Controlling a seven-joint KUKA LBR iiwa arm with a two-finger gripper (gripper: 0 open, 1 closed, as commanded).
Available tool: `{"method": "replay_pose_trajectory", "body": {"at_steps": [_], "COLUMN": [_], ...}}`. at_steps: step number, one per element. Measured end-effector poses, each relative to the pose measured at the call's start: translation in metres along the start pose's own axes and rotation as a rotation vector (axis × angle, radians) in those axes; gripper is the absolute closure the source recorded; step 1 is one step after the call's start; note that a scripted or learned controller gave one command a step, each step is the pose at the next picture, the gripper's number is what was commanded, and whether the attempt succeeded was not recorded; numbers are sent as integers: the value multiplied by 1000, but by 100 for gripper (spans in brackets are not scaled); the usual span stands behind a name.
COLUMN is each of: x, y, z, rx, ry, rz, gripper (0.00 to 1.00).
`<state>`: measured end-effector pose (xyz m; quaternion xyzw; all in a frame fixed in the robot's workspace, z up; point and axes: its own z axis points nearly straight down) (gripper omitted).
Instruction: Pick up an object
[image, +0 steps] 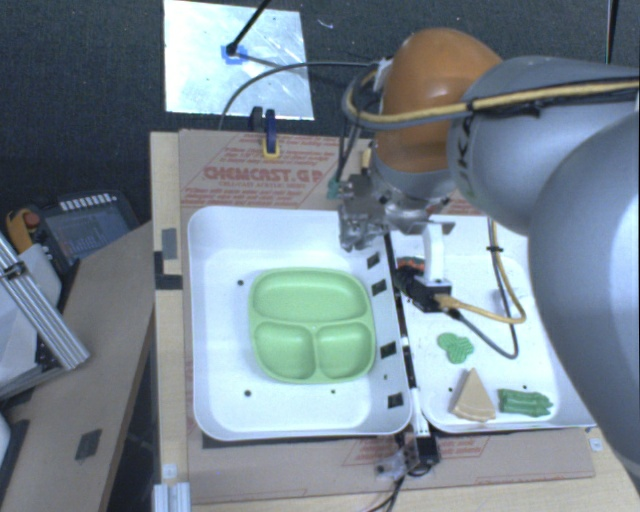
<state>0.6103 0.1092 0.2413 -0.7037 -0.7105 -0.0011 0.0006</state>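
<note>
In the right bin (500, 300) lie three small objects near its front edge: a round green piece (455, 347), a tan wedge (472, 397) and a flat green leafy piece (525, 402). My gripper (356, 230) hangs below the orange wrist band (430, 95), over the far end of the divider between the two bins. It is well behind those objects and apart from them. Nothing shows in its grasp.
A light green three-compartment plate (310, 322) lies in the middle of the left bin (215, 300). A yellow cable (490, 315) and a black-and-orange connector (420, 285) trail over the right bin. The grey arm (570, 200) covers the right side.
</note>
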Motion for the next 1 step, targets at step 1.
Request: {"method": "replay_pose_trajectory", "body": {"at_steps": [1], "x": [-4], "y": [0], "z": [0], "rx": [0], "ry": [-2], "rz": [6], "gripper": [0]}}
